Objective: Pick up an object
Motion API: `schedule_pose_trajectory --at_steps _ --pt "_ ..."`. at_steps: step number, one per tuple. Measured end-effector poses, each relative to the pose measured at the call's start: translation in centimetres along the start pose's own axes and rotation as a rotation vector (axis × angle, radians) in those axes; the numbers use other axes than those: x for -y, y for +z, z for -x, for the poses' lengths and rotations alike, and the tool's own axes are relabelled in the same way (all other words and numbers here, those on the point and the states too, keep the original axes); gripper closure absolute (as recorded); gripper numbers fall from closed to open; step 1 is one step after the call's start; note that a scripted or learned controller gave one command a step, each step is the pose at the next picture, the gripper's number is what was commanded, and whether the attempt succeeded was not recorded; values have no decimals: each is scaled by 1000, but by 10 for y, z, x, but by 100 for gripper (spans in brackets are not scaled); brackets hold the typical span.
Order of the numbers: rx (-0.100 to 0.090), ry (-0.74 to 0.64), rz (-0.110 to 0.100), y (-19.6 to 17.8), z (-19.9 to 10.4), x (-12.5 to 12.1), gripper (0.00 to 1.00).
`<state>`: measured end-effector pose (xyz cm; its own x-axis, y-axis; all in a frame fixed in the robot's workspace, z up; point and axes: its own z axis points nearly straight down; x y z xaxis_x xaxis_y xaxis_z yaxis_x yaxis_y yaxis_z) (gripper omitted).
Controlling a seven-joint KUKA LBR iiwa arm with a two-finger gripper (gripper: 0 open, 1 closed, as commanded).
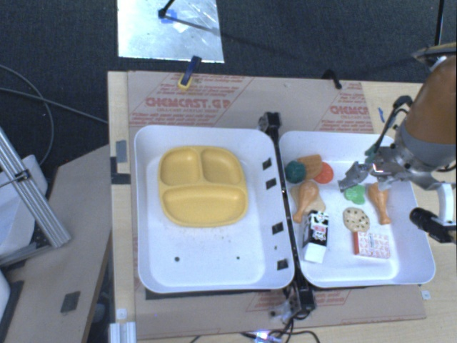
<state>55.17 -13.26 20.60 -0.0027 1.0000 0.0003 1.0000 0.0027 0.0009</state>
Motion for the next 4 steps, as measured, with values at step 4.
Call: schedule_pose_trajectory --at_steps 4 --pt "-1 -5 10 -59 -136 63 0"
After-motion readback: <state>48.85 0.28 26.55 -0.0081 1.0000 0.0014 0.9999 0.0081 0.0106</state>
